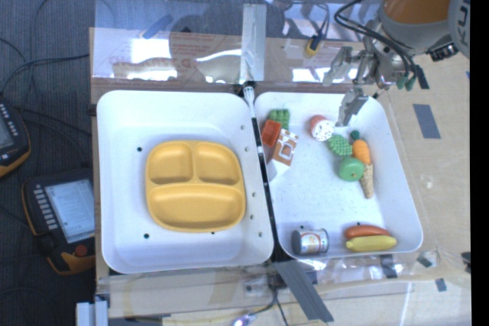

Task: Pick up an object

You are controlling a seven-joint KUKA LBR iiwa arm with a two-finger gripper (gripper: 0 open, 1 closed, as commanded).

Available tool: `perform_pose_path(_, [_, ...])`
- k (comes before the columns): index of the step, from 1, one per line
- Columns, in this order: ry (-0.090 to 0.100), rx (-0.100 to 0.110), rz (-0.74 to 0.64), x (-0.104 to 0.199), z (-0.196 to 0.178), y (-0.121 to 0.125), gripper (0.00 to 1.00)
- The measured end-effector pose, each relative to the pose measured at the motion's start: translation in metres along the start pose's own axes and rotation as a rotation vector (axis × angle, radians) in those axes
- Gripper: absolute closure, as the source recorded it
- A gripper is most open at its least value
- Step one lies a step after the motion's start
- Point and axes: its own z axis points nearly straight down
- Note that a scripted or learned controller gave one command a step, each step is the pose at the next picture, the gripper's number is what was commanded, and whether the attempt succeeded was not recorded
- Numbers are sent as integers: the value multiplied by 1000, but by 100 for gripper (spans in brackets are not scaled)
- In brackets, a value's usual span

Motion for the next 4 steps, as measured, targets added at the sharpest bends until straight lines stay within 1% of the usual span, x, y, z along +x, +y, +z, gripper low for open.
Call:
perform_pose_path(1, [1,-1,59,10,161,-8,0])
perform_pose_path(2, [-9,2,85,58,172,-55,0])
perform_pose_path(3, [-15,7,84,56,160,-55,100])
perform_pose_path(4, [-15,7,83,56,160,-54,0])
